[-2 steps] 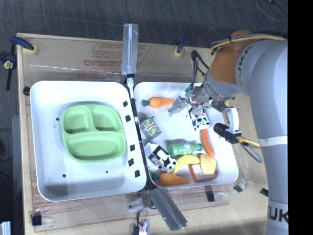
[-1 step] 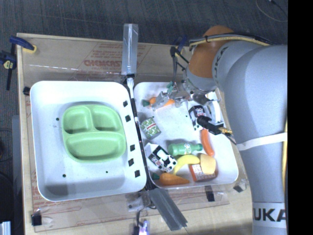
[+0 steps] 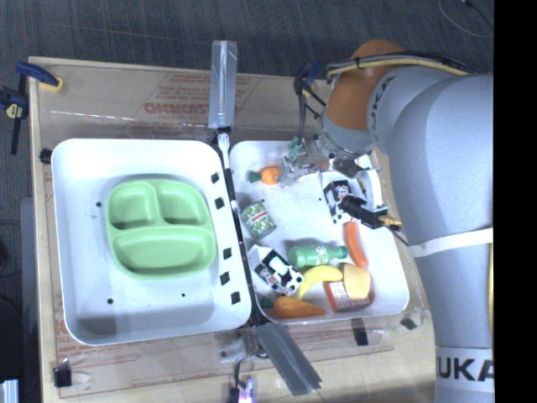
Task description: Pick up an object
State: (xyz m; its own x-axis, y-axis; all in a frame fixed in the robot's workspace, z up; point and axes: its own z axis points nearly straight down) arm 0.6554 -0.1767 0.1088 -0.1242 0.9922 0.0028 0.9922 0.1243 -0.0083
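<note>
The gripper (image 3: 295, 164) is lowered into the far end of the right bin (image 3: 394, 263), and whether its fingers are spread or closed cannot be told, since they are too small and blurred; nothing is seen held between them. A small orange ball (image 3: 269, 175) is found just beside them, toward the left bin (image 3: 67, 225) with its green tray (image 3: 159, 229), and is judged the nearest candidate, with no long axis to align to. The green bottle (image 3: 317, 253), banana (image 3: 315, 279) and carrot (image 3: 295, 307) lie well apart, at the bin's near end.
</note>
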